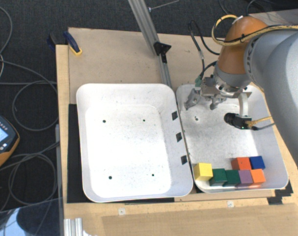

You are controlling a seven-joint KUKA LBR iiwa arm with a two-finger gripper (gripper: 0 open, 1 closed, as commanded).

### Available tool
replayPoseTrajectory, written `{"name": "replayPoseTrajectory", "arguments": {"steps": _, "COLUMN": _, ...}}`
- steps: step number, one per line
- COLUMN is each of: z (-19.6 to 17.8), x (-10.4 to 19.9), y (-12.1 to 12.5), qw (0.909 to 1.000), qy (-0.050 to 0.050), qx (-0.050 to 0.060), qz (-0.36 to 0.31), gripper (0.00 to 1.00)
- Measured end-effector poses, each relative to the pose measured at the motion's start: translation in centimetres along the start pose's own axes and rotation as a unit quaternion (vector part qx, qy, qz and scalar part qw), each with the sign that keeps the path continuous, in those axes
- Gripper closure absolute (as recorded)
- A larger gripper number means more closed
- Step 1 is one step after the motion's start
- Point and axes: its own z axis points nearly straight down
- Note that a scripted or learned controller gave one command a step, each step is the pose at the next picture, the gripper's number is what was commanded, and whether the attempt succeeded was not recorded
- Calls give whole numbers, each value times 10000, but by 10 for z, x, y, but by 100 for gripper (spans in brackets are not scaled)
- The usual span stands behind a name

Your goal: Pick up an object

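Claw of mine hangs spread, gripping nothing, over right bin; yellow block, likely light, rigid, best pinched across flat sides.

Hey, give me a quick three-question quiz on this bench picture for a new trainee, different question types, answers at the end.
1. True or false: the small coloured cubes lie in the left shallow white bin.
2. Which cube sits farthest left in the cluster? A) yellow cube B) blue cube C) orange cube
3. Fill in: the claw hangs over the ___ end of the right shallow white bin, apart from the cubes.

Key: 1 false; 2 A; 3 far
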Motion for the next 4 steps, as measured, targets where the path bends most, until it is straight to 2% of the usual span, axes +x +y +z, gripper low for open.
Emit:
{"name": "replayPoseTrajectory", "arguments": {"steps": 1, "z": -13, "x": 1, "y": 1, "qw": 10000, "qy": 5, "qx": -25, "qz": 0, "gripper": 100}}
{"name": "replayPoseTrajectory", "arguments": {"steps": 3, "z": -124, "x": -4, "y": -3, "qw": 10000, "qy": -4, "qx": -61, "qz": -4, "gripper": 100}}
{"name": "replayPoseTrajectory", "arguments": {"steps": 4, "z": -117, "x": 46, "y": -28, "qw": 10000, "qy": 10, "qx": -5, "qz": -23, "gripper": 100}}
